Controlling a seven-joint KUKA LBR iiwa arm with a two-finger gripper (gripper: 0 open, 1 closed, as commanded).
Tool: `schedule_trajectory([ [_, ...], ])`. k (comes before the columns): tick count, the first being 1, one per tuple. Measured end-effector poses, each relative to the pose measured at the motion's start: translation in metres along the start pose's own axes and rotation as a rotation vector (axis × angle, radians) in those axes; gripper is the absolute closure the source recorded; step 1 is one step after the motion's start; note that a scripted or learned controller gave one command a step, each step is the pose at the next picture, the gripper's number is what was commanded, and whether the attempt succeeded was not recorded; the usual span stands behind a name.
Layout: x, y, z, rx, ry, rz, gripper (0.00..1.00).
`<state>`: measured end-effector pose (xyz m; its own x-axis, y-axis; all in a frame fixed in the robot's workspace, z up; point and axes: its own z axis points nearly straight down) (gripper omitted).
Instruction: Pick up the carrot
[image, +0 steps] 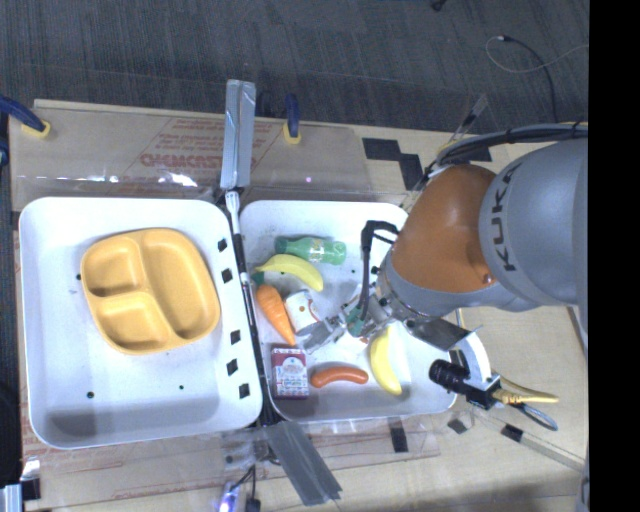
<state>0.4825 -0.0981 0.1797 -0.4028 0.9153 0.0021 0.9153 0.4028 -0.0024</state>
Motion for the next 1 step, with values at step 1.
schedule_trajectory([
  [1, -0.0283, 0.0102, 0.0396, 0.001, 0.0, 0.178, 0.0],
])
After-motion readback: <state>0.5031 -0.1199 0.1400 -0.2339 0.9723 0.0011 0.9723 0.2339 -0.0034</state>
